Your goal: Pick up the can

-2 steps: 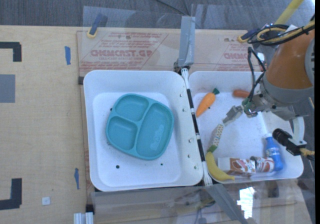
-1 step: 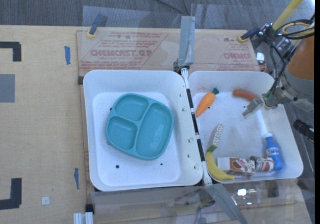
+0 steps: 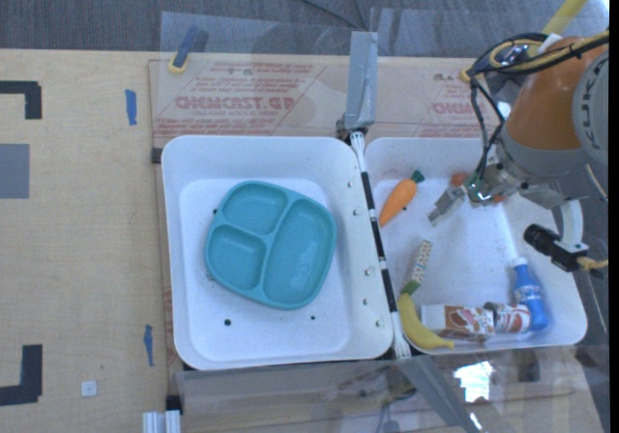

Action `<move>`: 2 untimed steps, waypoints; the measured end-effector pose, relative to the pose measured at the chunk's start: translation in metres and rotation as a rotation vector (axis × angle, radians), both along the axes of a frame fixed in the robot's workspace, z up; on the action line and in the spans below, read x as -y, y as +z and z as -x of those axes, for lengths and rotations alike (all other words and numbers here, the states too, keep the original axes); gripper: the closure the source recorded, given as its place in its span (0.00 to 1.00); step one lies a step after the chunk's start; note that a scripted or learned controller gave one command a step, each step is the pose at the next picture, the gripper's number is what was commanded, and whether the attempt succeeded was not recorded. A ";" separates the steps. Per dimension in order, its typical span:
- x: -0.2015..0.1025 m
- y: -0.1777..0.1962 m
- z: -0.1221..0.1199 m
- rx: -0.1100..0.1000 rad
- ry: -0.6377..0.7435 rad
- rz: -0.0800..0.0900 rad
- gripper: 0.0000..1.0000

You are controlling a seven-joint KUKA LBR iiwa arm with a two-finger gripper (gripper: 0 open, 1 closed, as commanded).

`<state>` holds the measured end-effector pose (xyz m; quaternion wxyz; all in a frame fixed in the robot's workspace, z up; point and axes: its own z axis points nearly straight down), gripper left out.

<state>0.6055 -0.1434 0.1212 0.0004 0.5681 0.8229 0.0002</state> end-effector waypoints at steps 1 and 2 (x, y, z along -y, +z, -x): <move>0.062 -0.021 -0.063 0.001 0.052 -0.001 0.00; 0.038 0.003 -0.015 0.002 0.151 0.001 0.00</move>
